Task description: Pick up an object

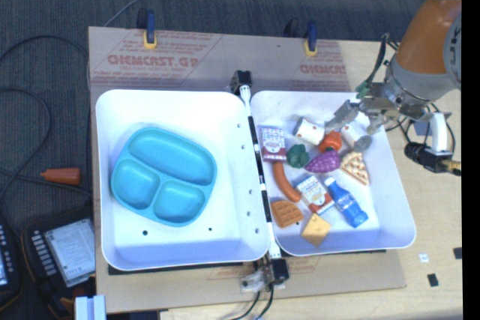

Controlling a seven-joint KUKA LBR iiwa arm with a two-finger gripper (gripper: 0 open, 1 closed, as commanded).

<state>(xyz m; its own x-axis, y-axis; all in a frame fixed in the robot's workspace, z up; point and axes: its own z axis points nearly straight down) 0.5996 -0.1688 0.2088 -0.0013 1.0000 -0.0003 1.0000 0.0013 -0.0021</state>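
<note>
A grey arm with an orange band reaches over the right white bin [397,183], its gripper [352,120] hovering with metal fingers spread wide and nothing between them. Below lie glossy plastic toy foods: a purple grape bunch [324,160], a waffle-textured pizza wedge [355,167], a curved sausage [284,180] and a blue bottle [347,205]. The left bin [127,105] holds a smooth blue three-compartment tray [162,174].
</note>
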